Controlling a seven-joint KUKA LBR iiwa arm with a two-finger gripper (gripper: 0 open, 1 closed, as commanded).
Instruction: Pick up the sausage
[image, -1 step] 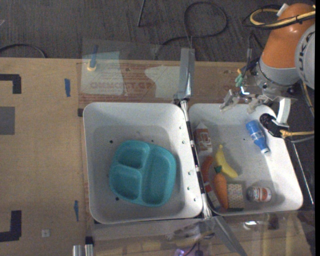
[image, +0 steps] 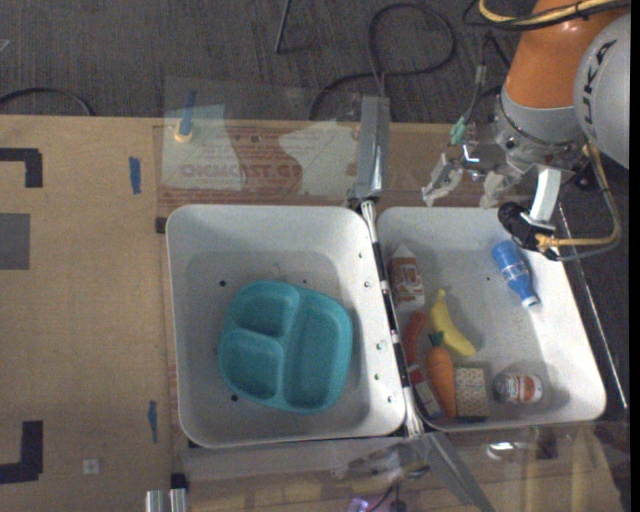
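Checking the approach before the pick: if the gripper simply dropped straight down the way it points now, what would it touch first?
Probably the bench or the back rim of the right bin; the gripper hangs there, well clear of the sausage. Depth is unclear.

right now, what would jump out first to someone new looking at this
The teal divided plate lies alone in the left bin. The right bin holds a cluster along its left side: a red sausage against the wall, a banana and a carrot beside it. The arm's hand hovers above that bin's far edge.
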